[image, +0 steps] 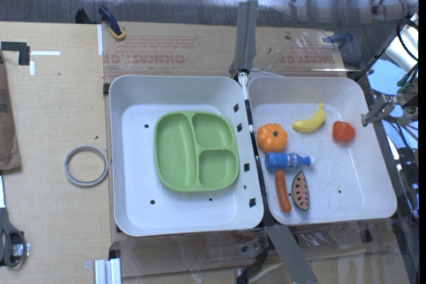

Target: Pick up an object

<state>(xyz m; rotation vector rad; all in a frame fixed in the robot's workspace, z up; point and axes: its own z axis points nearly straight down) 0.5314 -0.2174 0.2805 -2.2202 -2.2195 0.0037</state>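
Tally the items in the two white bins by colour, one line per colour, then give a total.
Green: 1, the divided plate in the left bin.
Orange: 2, the pumpkin and the carrot.
Yellow: 1, the banana.
Red: 2, the tomato and the watermelon slice.
Blue: 1, the bottle.
Total: 7
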